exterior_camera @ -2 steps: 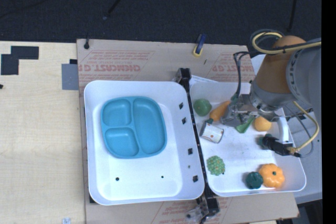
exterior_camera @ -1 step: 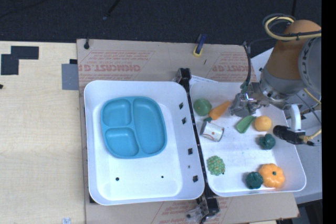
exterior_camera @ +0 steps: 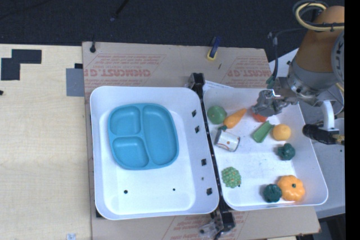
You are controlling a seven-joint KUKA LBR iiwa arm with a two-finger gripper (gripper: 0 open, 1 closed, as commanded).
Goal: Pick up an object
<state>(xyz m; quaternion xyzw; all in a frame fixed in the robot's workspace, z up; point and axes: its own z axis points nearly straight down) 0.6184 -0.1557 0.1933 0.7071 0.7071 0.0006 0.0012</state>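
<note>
My gripper hangs low over the far part of the right bin, the arm reaching in from the right. Just beneath its near side a small red object peeks out, partly hidden by the gripper. Close by lie an orange carrot, a green cucumber and a yellow-orange fruit. Whether the gripper touches the red object cannot be told.
Also in the right bin are a round green fruit, a tipped white can, a pale green floret, two dark green florets and an orange pumpkin. The left bin holds a blue divided plate.
</note>
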